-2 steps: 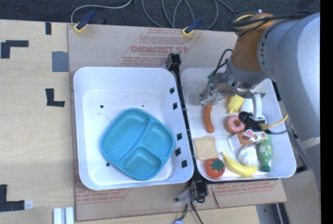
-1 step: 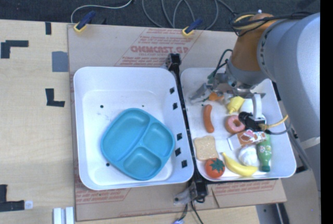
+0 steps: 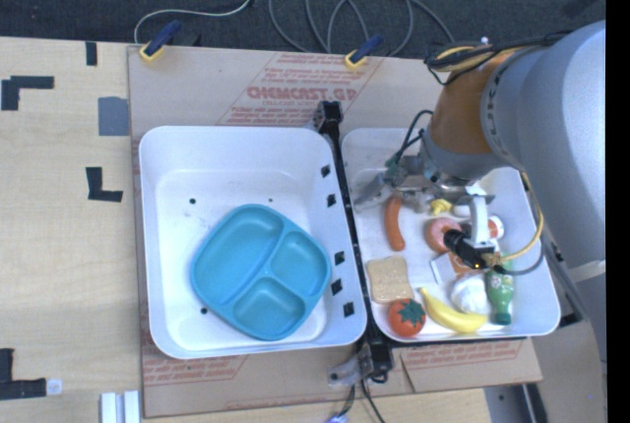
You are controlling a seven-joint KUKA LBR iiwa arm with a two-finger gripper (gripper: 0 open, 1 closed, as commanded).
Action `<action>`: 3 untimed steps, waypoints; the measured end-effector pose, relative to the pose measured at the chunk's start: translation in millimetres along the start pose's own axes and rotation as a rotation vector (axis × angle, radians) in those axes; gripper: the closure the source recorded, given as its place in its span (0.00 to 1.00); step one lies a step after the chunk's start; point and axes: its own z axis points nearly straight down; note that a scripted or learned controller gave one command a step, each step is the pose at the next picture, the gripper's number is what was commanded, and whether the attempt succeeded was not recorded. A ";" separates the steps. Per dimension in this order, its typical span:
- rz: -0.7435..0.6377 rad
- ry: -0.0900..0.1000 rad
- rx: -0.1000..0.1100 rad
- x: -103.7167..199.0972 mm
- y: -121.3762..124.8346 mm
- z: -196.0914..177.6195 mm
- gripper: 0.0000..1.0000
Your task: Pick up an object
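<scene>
- Gripper is low in the right bin, just beside the sausage; can't tell whether it's open or closed.
- Risk: the round sausage rolls away, so the grasp closes on nothing.

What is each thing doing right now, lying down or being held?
Plate, lying flat in the left bin.
Sausage, lying loose, not held.
Toast, lying flat.
Tomato, resting beside toast.
Banana, lying on its side.
Bottle, apparently lying down.
Gripper, low over the right bin.
</scene>
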 end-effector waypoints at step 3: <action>0.000 0.003 0.009 34.5 -1.5 -95.6 1.00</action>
